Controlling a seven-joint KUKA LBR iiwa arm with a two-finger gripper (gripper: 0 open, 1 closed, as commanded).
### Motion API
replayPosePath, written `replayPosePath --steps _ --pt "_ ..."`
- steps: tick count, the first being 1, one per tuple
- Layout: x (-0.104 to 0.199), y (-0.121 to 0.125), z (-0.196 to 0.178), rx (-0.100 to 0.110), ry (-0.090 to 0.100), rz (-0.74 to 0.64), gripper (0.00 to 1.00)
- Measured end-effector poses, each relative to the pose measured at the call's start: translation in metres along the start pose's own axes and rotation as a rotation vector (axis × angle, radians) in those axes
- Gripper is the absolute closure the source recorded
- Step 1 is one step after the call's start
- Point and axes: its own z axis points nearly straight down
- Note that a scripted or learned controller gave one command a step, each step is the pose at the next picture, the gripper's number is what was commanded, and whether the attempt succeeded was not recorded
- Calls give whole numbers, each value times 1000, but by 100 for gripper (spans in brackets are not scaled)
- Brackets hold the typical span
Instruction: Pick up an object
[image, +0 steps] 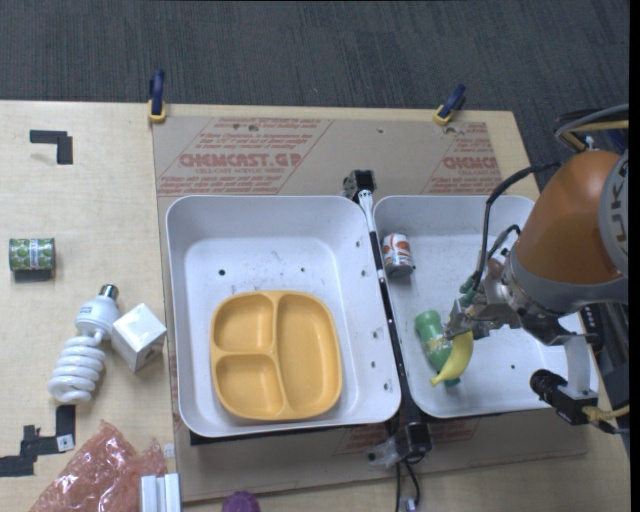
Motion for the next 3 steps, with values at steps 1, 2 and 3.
replayPosePath --steps 1,2,3 --pt "15 1 0 -2 0 -3 100" --pt "-3 0 0 0 0 1 100" --pt "22 1 0 -1 0 -3 100"
